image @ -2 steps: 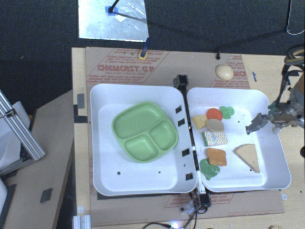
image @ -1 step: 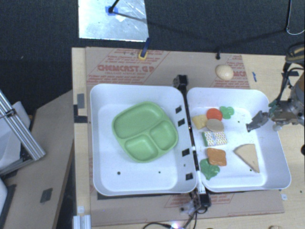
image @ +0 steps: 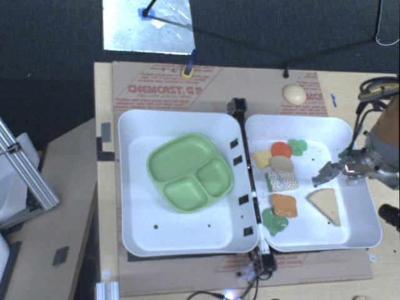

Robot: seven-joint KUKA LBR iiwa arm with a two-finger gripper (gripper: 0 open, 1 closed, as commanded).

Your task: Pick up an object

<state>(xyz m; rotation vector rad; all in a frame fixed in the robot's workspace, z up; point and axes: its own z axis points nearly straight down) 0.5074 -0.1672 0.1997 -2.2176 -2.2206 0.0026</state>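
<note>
**Above the wedge: tool poised in the right bin**

In the right bin (image: 359,230), the tool (image: 326,174) hangs just above the tan wedge (image: 326,205); how far it is open I cannot tell, and nothing shows in it. The wedge's long axis runs away toward the bin's near right corner.

arm reaching in from right, gripper (image: 325,174) low, pointing left.

Open floor spans the right bin (image: 350,230) from twelve to five o'clock; toy food crowds its nine o'clock side; the wedge (image: 326,205), apparently bread, blocks centre.
</note>
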